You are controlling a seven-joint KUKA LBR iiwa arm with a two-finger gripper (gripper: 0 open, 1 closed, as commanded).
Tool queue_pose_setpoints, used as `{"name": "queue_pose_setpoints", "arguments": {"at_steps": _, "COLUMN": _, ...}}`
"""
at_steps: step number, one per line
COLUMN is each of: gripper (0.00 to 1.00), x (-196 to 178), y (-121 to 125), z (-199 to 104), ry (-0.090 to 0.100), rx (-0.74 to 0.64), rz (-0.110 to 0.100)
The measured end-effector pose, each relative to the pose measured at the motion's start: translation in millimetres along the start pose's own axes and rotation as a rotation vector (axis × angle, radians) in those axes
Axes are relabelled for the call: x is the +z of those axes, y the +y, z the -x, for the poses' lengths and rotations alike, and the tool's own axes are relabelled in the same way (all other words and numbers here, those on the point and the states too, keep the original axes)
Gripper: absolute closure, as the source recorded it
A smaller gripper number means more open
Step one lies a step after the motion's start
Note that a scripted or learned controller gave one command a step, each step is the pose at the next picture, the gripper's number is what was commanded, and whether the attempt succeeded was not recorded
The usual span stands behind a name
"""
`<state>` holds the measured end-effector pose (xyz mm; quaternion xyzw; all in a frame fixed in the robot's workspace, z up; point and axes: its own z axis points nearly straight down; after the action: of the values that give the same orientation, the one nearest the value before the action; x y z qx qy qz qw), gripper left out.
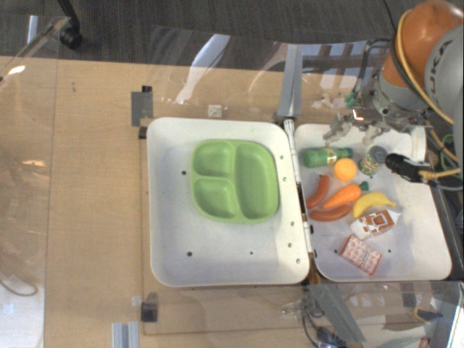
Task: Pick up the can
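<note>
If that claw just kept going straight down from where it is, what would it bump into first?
Probably the bare floor of the right bin near its top edge, just above the green bottle; the can sits slightly lower right of the gripper. Depth is hard to judge.

Two bins (167, 194) — one can (373, 159)

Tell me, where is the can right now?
The can stands near the far edge of the right bin in the camera view, just right of the orange and above the banana, close under the gripper.
</note>
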<state>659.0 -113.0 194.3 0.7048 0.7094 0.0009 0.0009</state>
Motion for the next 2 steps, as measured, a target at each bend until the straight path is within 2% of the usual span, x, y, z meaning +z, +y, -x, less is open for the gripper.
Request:
{"name": "queue_pose_setpoints", "arguments": {"at_steps": 1, "gripper": 0.0, "x": 102, "y": -11, "z": 88, "ry": -0.006, "rx": -0.045, "rz": 0.011}}
{"name": "queue_pose_setpoints", "arguments": {"at_steps": 2, "gripper": 0.0, "x": 100, "y": -81, "z": 93, "ry": -0.006, "rx": -0.199, "rz": 0.014}}
